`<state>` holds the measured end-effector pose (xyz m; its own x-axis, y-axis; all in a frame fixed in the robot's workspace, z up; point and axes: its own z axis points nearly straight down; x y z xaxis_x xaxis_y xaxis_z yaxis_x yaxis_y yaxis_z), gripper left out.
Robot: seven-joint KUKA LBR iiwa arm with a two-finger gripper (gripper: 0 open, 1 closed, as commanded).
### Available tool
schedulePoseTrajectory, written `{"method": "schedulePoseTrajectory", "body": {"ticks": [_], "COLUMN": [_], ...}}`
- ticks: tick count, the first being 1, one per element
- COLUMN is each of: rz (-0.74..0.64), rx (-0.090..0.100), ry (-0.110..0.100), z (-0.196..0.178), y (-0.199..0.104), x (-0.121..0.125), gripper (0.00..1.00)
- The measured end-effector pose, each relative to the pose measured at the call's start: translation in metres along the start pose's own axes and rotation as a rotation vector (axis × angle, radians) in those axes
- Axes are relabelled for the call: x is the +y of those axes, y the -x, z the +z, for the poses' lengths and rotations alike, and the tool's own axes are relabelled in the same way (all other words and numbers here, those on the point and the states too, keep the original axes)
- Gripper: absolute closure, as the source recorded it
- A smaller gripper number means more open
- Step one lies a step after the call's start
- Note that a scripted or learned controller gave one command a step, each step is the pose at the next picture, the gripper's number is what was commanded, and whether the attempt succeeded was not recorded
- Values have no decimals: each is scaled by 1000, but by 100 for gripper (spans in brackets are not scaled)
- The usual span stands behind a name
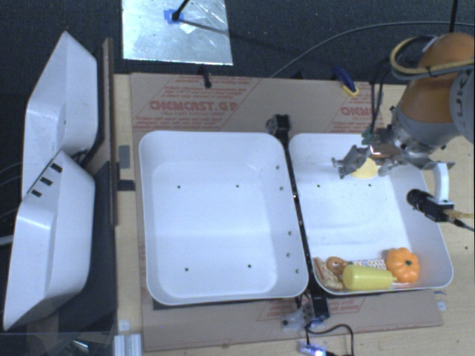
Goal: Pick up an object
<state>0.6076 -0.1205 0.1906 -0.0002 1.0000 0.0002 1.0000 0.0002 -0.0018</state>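
- From my screen, the gripper [355, 162] sat over the upper part of the right bin [326, 221], with the arm [434, 95] reaching in from the right.
- A pale yellow object [365, 170] lay right at the fingertips, touching or just under them; I could not tell whether it sat between the fingers or merely beside them.
- I could not tell whether the jaws were apart or together, as the metal parts blurred into each other against the white floor.
- The other candidates were bunched in the near right corner of that bin: a yellow-green object [367, 277], an orange pumpkin-like toy [402, 264] and a small pretzel-like piece [332, 268], all touching or nearly so, well apart from the gripper.
- The left bin [215, 213] played no part.
- My worry was a lift with nothing caught: if the pale object sat off to one side, the fingers could close on air or nudge it away.
- It looked low and flat, so the tips might have ridden over it or scraped the bin floor.
- A pinch on its edge alone could let it slip out on the way up.
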Motion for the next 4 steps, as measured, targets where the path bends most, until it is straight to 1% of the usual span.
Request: {"method": "schedulePoseTrajectory", "body": {"ticks": [1,2,3,4], "rz": [0,1,0,0], "rx": [0,-1,-1,0], "ry": [-1,4,6,4], "z": [43,30,-12,-26], "y": [-1,0,-1,0], "x": [-5,-4,-5,-5], "gripper": [0,100,100,100]}}
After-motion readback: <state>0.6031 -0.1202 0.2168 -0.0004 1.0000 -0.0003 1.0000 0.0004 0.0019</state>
